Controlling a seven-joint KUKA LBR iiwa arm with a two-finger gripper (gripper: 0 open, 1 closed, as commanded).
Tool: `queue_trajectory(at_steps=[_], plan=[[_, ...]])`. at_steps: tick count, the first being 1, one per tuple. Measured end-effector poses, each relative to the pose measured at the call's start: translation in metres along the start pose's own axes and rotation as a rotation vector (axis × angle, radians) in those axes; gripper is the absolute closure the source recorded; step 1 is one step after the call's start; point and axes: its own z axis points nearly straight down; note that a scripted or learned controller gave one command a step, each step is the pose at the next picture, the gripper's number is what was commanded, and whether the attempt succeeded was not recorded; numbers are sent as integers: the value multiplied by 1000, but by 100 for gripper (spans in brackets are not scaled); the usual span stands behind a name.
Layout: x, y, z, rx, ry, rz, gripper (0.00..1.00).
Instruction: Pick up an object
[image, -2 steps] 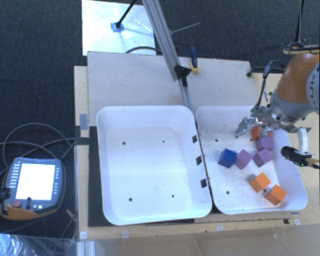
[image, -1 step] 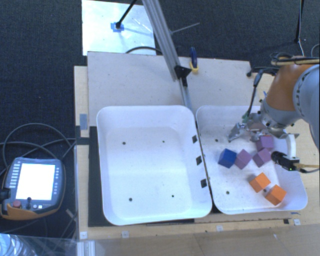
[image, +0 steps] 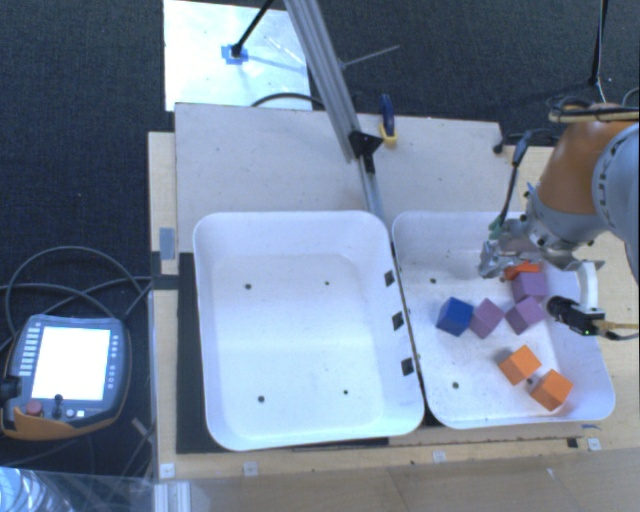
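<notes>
Starting at the left: a teach pendant (image: 65, 375) lay off the table (image: 290, 160), its cable looped beside it. Next came the left bin (image: 215, 240), then the right bin (image: 425, 235), touching it along the shared rim. The right bin held my stock: a blue cube (image: 455, 316), three purple cubes (image: 487, 318) (image: 524, 314) (image: 530, 284) clustered just beside it, and two orange cubes (image: 520, 364) (image: 551, 389) nearer the front corner. My hand (image: 500, 256) hung low over the bin's back part, near the uppermost purple cube, with a small orange-red piece (image: 521, 270) just below it. Whether it was spread or pressed together, I could not tell. I judged the cubes light, stiff and not fragile, with flat faces suited to a pinch across two opposite sides. The blue cube looked easiest, its left side standing free.
</notes>
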Motion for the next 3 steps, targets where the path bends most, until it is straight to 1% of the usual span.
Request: queue_trajectory(at_steps=[1,2,3], plan=[[-1,0,-65,-4,-1,0,100],[1,5,-110,-3,-1,0,100],[0,7,-142,-1,-1,-1,100]])
